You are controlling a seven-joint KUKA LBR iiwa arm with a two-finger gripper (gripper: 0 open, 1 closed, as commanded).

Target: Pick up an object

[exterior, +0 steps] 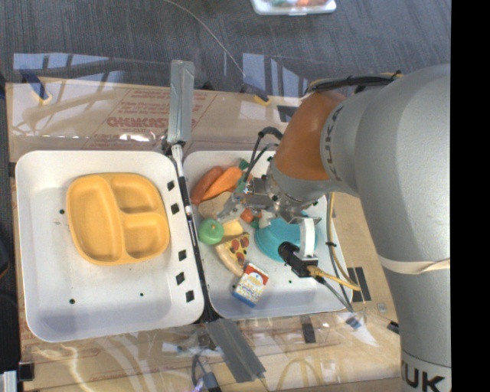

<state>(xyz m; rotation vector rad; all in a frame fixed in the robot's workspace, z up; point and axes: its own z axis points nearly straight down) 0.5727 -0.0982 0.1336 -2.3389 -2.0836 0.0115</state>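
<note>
— What did the floor look like?

— Dark grey carpet (99,27) ran across the top of the view, with a small white tray (294,6) lying on it at the upper edge.

— And the counter?

— The counter (115,115) was pale brown, like cardboard with reddish print, under a glossy clear sheet that threw back bluish window-like reflections. A grey metal bar (181,99) stood upright along the middle.

— The light?

— Even and bright, with soft shadows.
</note>
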